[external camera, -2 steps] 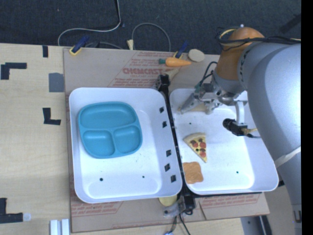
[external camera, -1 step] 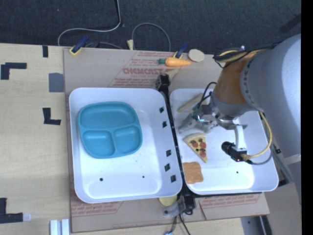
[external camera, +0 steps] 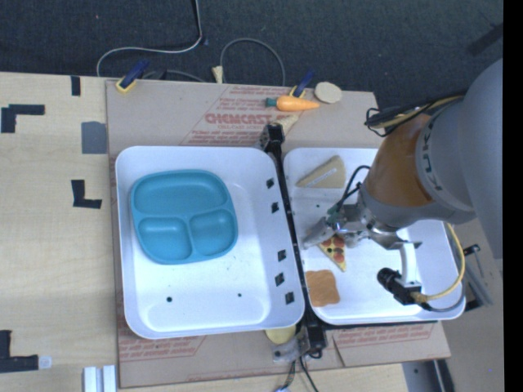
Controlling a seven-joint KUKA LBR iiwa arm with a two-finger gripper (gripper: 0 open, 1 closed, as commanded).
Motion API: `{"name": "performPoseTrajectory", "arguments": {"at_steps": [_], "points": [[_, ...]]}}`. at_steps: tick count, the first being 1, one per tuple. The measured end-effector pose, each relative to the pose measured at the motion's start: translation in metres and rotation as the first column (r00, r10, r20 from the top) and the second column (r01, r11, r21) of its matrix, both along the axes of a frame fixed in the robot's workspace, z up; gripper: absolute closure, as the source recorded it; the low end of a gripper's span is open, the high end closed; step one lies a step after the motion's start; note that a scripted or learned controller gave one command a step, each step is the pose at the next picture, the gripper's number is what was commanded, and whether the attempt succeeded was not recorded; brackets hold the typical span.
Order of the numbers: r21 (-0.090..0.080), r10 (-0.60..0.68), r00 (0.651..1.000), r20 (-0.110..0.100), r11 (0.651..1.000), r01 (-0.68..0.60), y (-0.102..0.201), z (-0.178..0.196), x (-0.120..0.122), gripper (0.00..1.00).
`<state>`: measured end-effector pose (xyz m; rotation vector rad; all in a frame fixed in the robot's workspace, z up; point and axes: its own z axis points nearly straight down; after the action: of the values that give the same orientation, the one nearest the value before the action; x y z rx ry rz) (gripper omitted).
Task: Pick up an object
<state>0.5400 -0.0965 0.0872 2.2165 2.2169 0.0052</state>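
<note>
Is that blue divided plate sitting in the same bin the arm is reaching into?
No. The blue plate lies in the left bin, while the arm reaches into the right bin.

My two bins [external camera: 131, 219] look like smooth white plastic with a slight sheen. The blue tray [external camera: 184, 216] is matt plastic. Under them lies dull brown cardboard [external camera: 237, 121] on pale wood [external camera: 41, 219]. My claw [external camera: 320, 233] seems to be bare metal, though it's blurred.
</note>
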Motion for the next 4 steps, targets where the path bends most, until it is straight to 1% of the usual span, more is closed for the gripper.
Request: {"name": "performPoseTrajectory", "arguments": {"at_steps": [1,2,3,4], "points": [[-0.003,-0.001,1.000,0.003,1.000,0.001,-0.002,0.012,0.003,1.00],[-0.002,-0.001,1.000,-0.001,1.000,0.001,-0.002,0.009,0.001,0.00],[0.002,0.003,1.000,-0.002,1.000,-0.003,0.003,-0.001,0.076,0.00],[0.005,0.001,1.000,-0.024,1.000,-0.001,-0.010,0.000,0.127,0.00]]}}
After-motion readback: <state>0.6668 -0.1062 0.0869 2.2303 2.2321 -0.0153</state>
